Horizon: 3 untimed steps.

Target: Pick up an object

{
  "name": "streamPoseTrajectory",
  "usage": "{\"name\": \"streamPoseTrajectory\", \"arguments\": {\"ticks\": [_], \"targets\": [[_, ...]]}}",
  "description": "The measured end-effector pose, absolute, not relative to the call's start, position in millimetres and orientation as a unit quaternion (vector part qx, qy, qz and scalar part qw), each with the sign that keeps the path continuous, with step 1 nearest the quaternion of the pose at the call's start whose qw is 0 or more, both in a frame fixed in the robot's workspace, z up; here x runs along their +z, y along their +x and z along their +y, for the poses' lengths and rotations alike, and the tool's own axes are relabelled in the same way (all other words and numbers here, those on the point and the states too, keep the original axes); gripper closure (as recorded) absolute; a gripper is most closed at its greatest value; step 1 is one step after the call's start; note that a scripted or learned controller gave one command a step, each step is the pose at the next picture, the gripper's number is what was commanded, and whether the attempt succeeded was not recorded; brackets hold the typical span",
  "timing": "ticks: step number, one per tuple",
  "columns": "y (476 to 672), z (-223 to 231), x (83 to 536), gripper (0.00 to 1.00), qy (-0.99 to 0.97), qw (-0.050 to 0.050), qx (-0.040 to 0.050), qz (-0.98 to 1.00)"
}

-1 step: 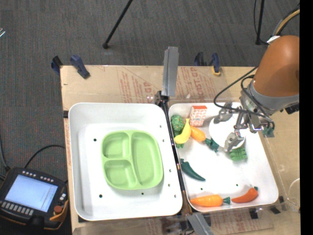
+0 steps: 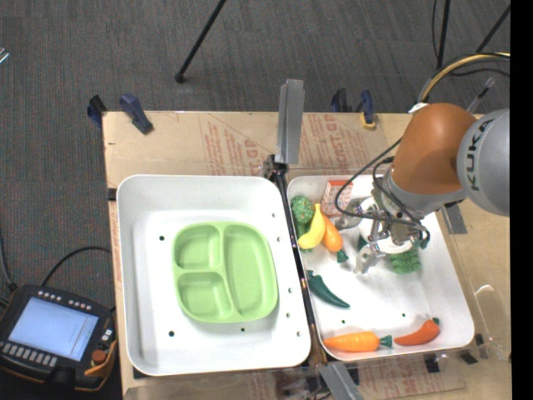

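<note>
Centrally in the right half of the frame you see the gripper (image 2: 368,255) hanging over the right bin (image 2: 445,283), below the arm's orange band (image 2: 435,144). Its pale fingers (image 2: 364,262) point down and to the lower left; clutter around the wrist blurs them, so you cannot tell how far they are parted, and nothing is plainly seen between them. Just right of the fingertips lies a broccoli floret (image 2: 406,262), possibly touching the gripper's body. To the left, near the bin's left wall, note a yellow banana (image 2: 313,232) beside an orange piece (image 2: 332,237) and a second green floret (image 2: 301,211). A dark green pepper (image 2: 327,290) lies below and left of the gripper, well apart. Along the bin's lower edge rest a carrot (image 2: 356,341) and a red-orange chilli (image 2: 418,332). The left bin (image 2: 141,223) holds a green divided tray (image 2: 225,272).
</note>
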State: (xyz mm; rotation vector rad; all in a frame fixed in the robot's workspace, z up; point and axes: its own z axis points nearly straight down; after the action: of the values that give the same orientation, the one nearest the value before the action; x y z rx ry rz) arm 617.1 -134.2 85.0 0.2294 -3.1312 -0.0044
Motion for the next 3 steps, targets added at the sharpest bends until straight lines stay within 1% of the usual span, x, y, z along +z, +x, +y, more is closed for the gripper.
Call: {"name": "streamPoseTrajectory", "arguments": {"ticks": [1, 2, 3], "targets": [[608.5, -93, 88, 0.0, 0.028, -0.001, -0.001, -1.0], [591.2, -90, 87, 0.0, -0.037, 0.001, -0.0008, -0.999], [557.1, -83, 87, 0.0, -0.083, 0.001, -0.0003, -0.997]]}}
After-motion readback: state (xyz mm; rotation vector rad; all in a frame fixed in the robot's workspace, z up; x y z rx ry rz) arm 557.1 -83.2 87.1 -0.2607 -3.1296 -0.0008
